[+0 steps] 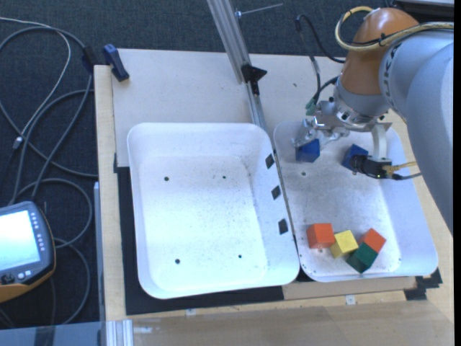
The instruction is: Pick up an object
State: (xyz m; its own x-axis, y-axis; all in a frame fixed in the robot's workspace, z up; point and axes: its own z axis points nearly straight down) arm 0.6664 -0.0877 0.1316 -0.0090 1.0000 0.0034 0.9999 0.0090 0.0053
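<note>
Where the pale tabletop (180, 85) meets dark carpet, grey cables (36, 135) loop across the floor and a handheld control screen (21, 247) lies beyond the tabletop's left edge. A small blue clip (115, 62) sits at the far left corner, and a slanted metal rail (229, 31) runs down toward the middle of the tabletop. Two white bins stand side by side. The left bin (144, 146) is speckled with dust. The right bin (410, 254) holds two orange blocks (320, 235), a yellow block (345, 242) and a green block (362, 257), clustered touching one another near the front edge. Toward its far end lie a blue block (308, 150) and a second blue piece (355, 157). The end effector (317, 130) hangs just above the blue block; whether it is open or grips anything cannot be told.
</note>
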